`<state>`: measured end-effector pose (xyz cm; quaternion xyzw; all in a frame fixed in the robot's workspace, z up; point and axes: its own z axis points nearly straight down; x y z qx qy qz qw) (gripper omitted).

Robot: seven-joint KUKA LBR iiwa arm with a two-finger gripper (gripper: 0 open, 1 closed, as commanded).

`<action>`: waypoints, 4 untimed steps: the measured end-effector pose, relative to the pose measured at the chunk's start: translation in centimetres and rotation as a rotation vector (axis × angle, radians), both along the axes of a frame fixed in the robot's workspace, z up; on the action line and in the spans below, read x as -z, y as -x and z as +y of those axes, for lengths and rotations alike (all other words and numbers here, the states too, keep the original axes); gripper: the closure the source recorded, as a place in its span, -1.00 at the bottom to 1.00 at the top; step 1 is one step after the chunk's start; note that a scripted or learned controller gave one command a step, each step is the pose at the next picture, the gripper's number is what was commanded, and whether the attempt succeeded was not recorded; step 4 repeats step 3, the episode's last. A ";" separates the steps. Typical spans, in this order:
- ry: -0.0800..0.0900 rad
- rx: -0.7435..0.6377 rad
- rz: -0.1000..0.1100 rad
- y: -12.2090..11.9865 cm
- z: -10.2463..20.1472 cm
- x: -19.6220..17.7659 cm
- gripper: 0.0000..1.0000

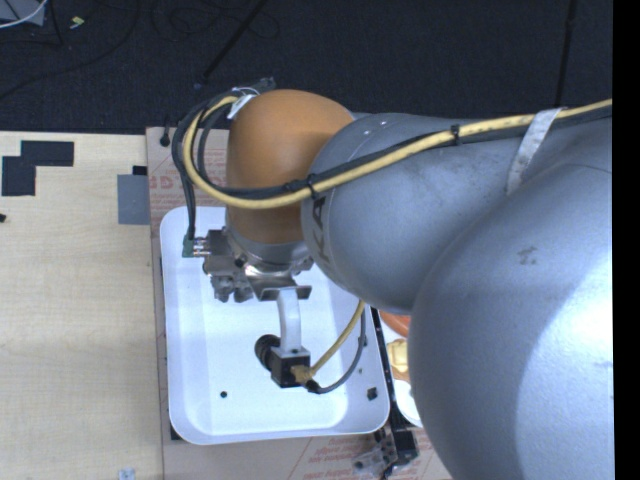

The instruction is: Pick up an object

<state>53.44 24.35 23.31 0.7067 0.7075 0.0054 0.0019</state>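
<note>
The gripper point(258, 286) hangs over a white bin point(190, 368); I cannot tell whether it is released or clenched. An orange and yellow object point(399, 354) lies to its right in the view, outside this bin, half hidden by the arm point(480, 268); I cannot read its long axis.

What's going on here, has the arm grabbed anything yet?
The grey arm with the orange band reaches in from the right, with its two-finger gripper over the shallow white left bin. Nothing is visibly held. Orange and yellow objects peek out beside the arm, toward the right bin.
</note>
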 end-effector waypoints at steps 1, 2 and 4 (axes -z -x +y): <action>0.010 0.003 0.027 6.3 -0.1 10.9 1.00; 0.007 0.004 0.012 1.4 -3.4 8.2 1.00; -0.003 -0.003 -0.004 -0.2 0.2 -13.1 1.00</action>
